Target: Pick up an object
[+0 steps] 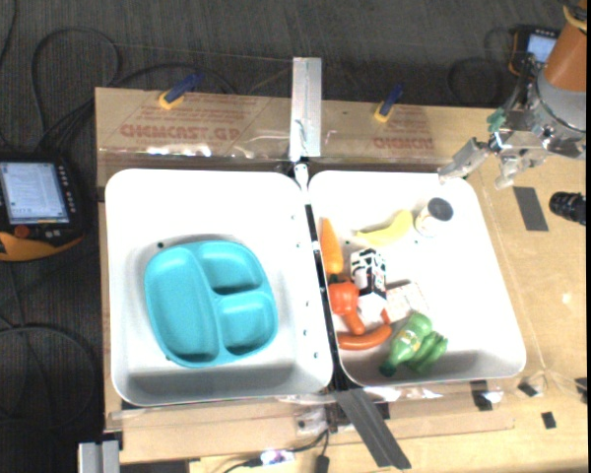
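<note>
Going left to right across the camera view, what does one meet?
Handheld control pendant → blue divided tray in the left bin → orange carrot at the right bin's left edge → green toy → gripper above that bin's far right corner.

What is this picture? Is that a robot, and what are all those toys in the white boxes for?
Yes, it's a robot arm. A camera above looks down on two white bins. The arm reaches in from the right; its end effector hangs above the right bin's far corner, holding nothing. That bin has toys: a carrot, a green bottle, a yellow piece and more. The left bin holds a blue tray. The robot's job is to pick one thing up.
</note>
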`<state>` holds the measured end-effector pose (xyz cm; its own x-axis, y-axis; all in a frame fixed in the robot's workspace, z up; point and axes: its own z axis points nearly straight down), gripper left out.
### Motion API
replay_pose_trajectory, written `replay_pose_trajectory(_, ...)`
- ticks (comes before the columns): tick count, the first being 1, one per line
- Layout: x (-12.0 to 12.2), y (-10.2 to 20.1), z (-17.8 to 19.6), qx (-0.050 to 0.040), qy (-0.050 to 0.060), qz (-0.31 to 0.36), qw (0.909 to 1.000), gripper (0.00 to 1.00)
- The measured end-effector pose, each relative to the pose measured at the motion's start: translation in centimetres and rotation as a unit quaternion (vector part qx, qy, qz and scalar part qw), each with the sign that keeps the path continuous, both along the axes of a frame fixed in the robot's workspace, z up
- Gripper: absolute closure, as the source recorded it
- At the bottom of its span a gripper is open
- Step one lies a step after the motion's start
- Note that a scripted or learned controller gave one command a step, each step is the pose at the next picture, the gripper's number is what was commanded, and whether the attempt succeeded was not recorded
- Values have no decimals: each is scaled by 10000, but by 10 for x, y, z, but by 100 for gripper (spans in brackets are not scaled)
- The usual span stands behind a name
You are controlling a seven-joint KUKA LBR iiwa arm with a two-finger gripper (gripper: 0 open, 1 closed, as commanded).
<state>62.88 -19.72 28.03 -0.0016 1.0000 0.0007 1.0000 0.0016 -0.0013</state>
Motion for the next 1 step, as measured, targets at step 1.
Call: replay_pose_trajectory(1, -10, 19, -110, -10, 5, 355, 9994, 0)
